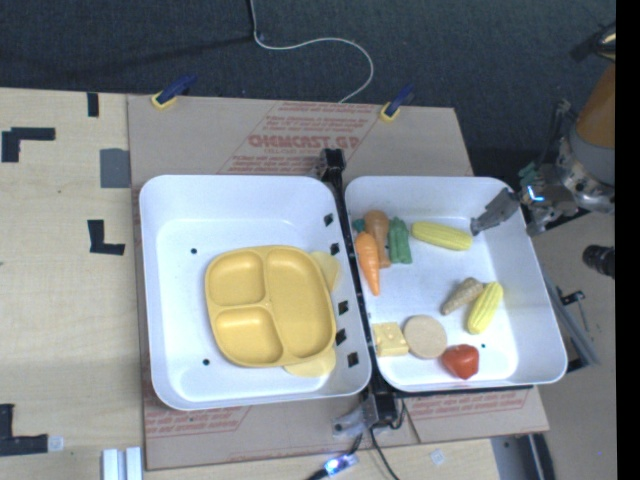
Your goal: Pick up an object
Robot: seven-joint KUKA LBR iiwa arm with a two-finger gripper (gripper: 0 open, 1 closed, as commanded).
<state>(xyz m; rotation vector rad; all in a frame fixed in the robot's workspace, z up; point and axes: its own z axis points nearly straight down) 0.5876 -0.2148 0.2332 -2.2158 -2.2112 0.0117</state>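
Hovering over the upper right corner of the right bin (530,298), with the end effector (512,205) spreading its two dark fingers apart and gripping nothing. Reaching in from the right on a grey arm (590,183) with an orange band showing at the frame edge. Lying in the right bin, well clear of the fingers: a yellow corn cob (441,235) nearest them, just below and to the left; a green vegetable (400,240) touching an orange carrot (368,262) by the bin's left wall, with a smaller orange piece (376,222) above; a second corn cob (484,306) leaning beside a tan potato-like lump (460,295) toward the right; a round beige disc (425,336) touching a pale yellow cheese block (389,340) along the lower edge; a red tomato (461,361) sitting at the lower right. Resting in the left bin (170,268): a yellow divided plate (268,304) with three compartments, overlapping a paler yellow piece peeking out at its right and bottom edges. Sitting side by side on a brown cardboard sheet (290,138) over the wooden table (60,268), with a white cable (300,43) looping across the dark floor behind.
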